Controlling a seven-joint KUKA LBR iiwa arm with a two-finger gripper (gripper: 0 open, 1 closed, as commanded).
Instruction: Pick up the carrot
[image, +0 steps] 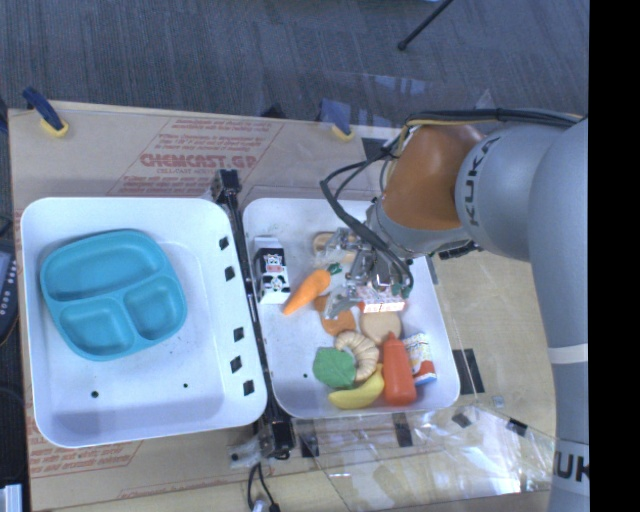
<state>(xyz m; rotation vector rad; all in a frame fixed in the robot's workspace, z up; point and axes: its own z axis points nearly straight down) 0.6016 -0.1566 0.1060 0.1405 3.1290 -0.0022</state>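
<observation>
The carrot (305, 291) is orange and lies at a slant in the right bin (290, 222), its thin tip pointing down-left and its thick end with a bit of green toward the gripper. My gripper (350, 278) hangs over the middle of that bin, right against the carrot's thick end. The wrist and cables hide where the two meet, so I cannot tell whether the carrot is in its grasp.
A black-and-white carton (270, 272) stands just left of the carrot. Below the gripper lie an orange piece (340, 322), a tan slice (381, 326), a green lump (335, 367), a banana (356, 394) and a red bottle (397, 370). The left bin (60, 410) holds a blue divided tray (112, 292).
</observation>
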